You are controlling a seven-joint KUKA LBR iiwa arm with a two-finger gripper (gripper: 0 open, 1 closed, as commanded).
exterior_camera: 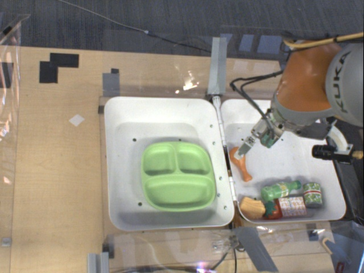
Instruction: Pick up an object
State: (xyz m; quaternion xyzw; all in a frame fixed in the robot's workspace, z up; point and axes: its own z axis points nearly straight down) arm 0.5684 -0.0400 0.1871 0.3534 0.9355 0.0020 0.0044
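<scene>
Camera view from above looks down at a slant on two white bins set side by side on a pale wooden bench. The gripper (245,148) hangs over the left part of the right bin (296,161), reaching down and leftward from the grey and orange arm (307,84). Whether it is released or clenched cannot be told from this angle, and nothing shows between its tips.

An orange curved piece (239,162) is the thing closest to the tip. It lies on the bin floor just below and slightly nearer than the gripper, close to the divider between the bins. Its long axis runs from far-left to near-right, with a bend at the far end. The tip appears to sit almost over that far end, so only a short drop would seem to be needed, with the fingers best set across the piece.

Along the near wall of the right bin lies a cluster: a tan rounded item (252,207), a green bottle (281,190), a red patterned box (290,206) and a small can (311,194). These lie well apart from the orange piece, so there is free floor around it on the right. The left bin (122,152) holds a green divided tray (178,176).
</scene>
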